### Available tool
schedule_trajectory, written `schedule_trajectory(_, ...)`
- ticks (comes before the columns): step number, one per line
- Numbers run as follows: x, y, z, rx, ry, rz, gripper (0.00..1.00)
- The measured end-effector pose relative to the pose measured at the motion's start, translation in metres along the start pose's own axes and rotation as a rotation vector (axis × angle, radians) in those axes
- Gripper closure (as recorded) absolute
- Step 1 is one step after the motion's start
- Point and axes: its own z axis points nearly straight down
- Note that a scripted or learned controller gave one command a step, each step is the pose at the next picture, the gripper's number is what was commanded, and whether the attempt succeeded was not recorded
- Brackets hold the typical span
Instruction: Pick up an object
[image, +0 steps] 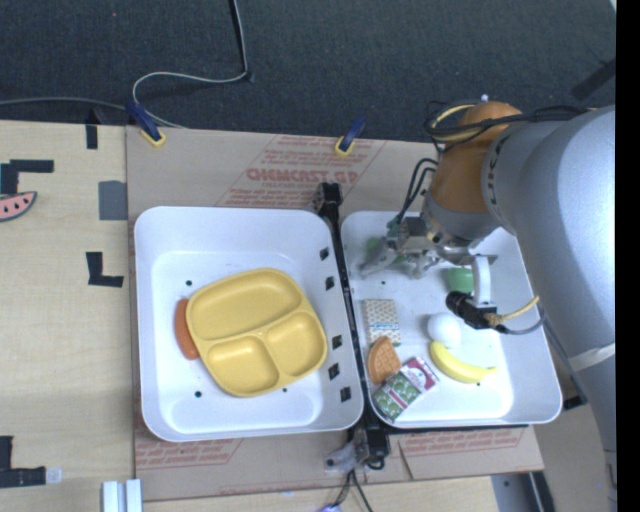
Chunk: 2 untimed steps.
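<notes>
Grey robot arm (570, 210) reaches over the right bin (530, 400); its pincer (395, 250) hangs near that bin's back-left corner, grip state impossible to tell. Banana (460, 362) and white egg (443, 328) lie toward the front edge.

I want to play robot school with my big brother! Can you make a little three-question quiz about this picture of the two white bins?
1. True or false: the yellow tray lies in the same bin as the banana.
2. Which thing lies right beside the banana? A) white egg B) blue clip C) red ball
3. Fill in: the gripper is above the ____ bin, seen from the camera.

Key
1. False. The tray is in the left bin; the banana is in the right bin.
2. A, the white egg.
3. Right. It sits near that bin's far end, away from the banana.
</notes>
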Motion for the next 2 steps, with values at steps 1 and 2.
schedule_trajectory(1,0.0010,-0.0002,-0.0092,0.001,0.002,-0.001,1.00)
schedule_trajectory(2,0.0010,-0.0002,-0.0090,0.001,0.002,-0.001,0.00)
